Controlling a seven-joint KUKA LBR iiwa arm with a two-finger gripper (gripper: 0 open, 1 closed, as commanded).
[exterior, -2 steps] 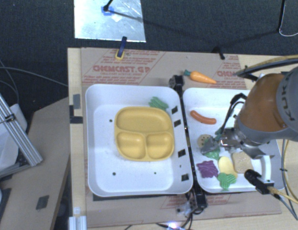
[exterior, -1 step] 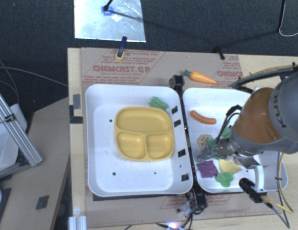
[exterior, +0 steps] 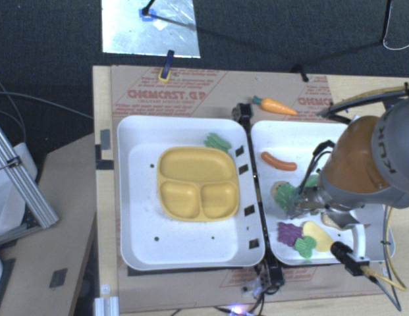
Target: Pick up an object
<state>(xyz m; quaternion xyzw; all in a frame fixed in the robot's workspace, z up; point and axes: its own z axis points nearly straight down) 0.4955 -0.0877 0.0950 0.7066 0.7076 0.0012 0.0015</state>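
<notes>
The grey arm with its orange band [exterior: 359, 157] reaches in from the right over the right bin [exterior: 283, 137]. My gripper [exterior: 298, 205] is low in that bin, right beside a green and pale toy vegetable [exterior: 283, 193]. An orange-red sausage [exterior: 278, 161] lies further back in the bin. In the bin's front part are purple grapes [exterior: 289, 231], a green piece [exterior: 305, 245] and a pale yellow piece [exterior: 319, 234].
The left bin [exterior: 135, 176] holds a yellow divided plate [exterior: 196, 182] and a green leafy toy [exterior: 218, 141] at its back edge. A toy carrot [exterior: 275, 106] lies on the cardboard behind the right bin. Black clips run along the divider between the bins.
</notes>
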